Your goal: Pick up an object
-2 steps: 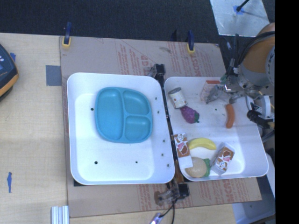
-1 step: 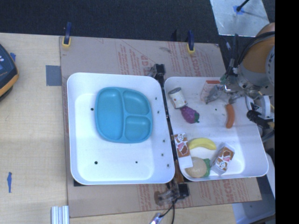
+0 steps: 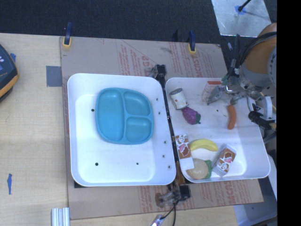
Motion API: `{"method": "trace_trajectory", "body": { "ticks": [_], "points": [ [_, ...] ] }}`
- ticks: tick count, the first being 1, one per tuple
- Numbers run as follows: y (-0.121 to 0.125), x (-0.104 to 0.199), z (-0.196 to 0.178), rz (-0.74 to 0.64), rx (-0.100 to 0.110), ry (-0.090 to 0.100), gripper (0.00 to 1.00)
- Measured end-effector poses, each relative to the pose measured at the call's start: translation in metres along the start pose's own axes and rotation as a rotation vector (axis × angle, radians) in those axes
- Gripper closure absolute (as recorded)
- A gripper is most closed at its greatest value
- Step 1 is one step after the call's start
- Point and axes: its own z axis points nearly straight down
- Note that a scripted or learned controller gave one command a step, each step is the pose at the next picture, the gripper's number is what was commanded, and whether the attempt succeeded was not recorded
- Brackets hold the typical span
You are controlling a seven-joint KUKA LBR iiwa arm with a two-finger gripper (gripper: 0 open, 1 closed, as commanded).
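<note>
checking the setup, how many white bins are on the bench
2, side by side. The left bin holds a blue divided plate. The right bin holds the toy food, with the gripper over its far end. None seems hidden.

Your bench (image 3: 33,126) is light wood. A brown cardboard sheet (image 3: 122,55) printed with red lettering lies flat on it, held at the far edge by two blue-handled clamps (image 3: 67,36). You have two shallow white bins on that sheet, the left bin (image 3: 77,126) and the right bin (image 3: 256,149), touching side by side. A grey tape patch (image 3: 53,76) sits on the wood left of the sheet, and a dark and yellow device (image 3: 5,74) rests at the far left edge.
</note>
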Motion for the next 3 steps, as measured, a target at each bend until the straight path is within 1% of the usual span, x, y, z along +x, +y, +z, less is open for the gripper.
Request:
{"method": "trace_trajectory", "body": {
  "ticks": [3],
  "points": [
    [0.0001,-0.0001,-0.0001,0.0,-0.002,-0.001,0.0]
  ]
}}
